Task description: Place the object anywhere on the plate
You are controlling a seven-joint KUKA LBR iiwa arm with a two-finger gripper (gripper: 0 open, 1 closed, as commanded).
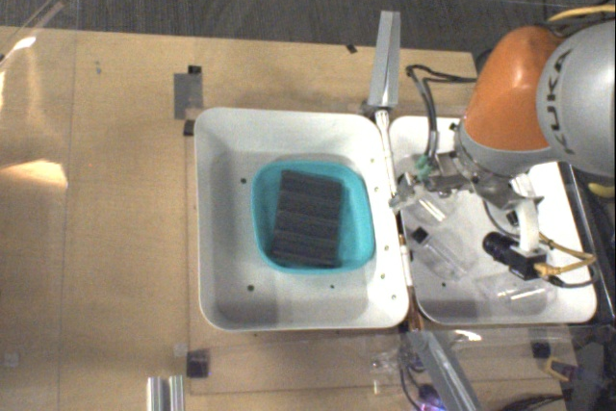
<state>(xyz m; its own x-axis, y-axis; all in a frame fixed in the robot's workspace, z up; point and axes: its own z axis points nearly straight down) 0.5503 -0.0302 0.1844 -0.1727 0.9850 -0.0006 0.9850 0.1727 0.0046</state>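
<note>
The dark ridged object (308, 218) already lies on the turquoise plate (361, 226), centre frame. The end effector (433, 180), centre right, is obscured, its state unclear; a sweep leftward could knock the object off.

My arm's orange band (515, 87) at upper right looks like glossy moulded plastic, the grey shell beside it smooth and satiny. The two white bins (217, 207) are smooth plastic with a soft sheen. The turquoise plate (358, 207) looks glossy; the dark ribbed block (308, 217) on it is matt. The tabletop (96, 207) is pale wood, partly glaring.
</note>
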